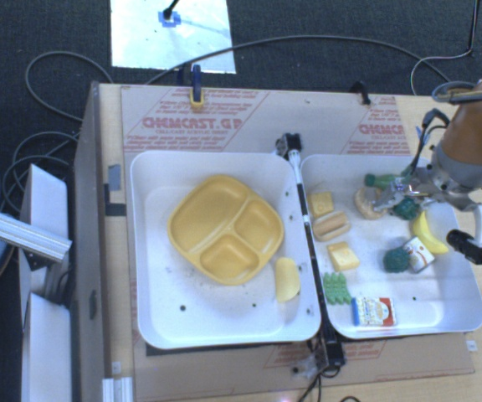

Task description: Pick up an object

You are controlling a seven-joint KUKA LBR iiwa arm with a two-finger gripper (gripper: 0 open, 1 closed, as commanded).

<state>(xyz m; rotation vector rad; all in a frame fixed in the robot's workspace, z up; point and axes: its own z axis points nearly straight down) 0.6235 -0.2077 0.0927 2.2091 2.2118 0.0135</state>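
Camera view looks down on two white bins on the bench [182, 111]. In the left bin [153, 308] we see a yellow tray [224, 229] with three parts, and a small pale yellow piece [287, 279] just beside it.

The right bin [463, 304] has lots of toy food. There is a banana [428, 233], a green broccoli [396, 260], a small white carton [417, 252] touching it, a yellow square block [342, 256], a hot dog bun [331, 224], a green bumpy piece [335, 288] and a blue and white box [373, 311].

Our arm [471, 141] comes in from the right. Its tool [394, 193] is low over the far side of the right bin, near a tan round toy [365, 203] and something green [381, 179]. We cannot tell how the tool is set, and we see nothing held in it.

We think we are at the reaching step, with the pick not yet done. Next, the tool needs to go down right over one toy, squeeze it, and lift straight up. The toys there sit close together, so it could bump one away.
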